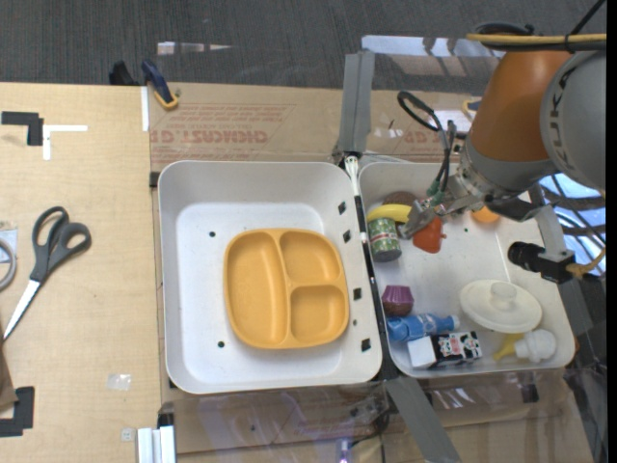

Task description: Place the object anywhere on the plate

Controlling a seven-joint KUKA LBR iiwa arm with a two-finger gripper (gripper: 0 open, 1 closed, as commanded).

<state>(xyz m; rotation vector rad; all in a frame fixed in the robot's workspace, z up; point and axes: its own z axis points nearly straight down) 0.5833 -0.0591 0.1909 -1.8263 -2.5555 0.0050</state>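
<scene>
Over the right bin [554, 287] we saw the gripper [424, 222] touching a red thing [428, 236] just below it, but we could not tell if it pinched anything.

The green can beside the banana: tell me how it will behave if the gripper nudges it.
The green can lies on its side, so it would probably roll. It looks rigid and smooth, perhaps slippery. The banana touching it might check that roll.
</scene>
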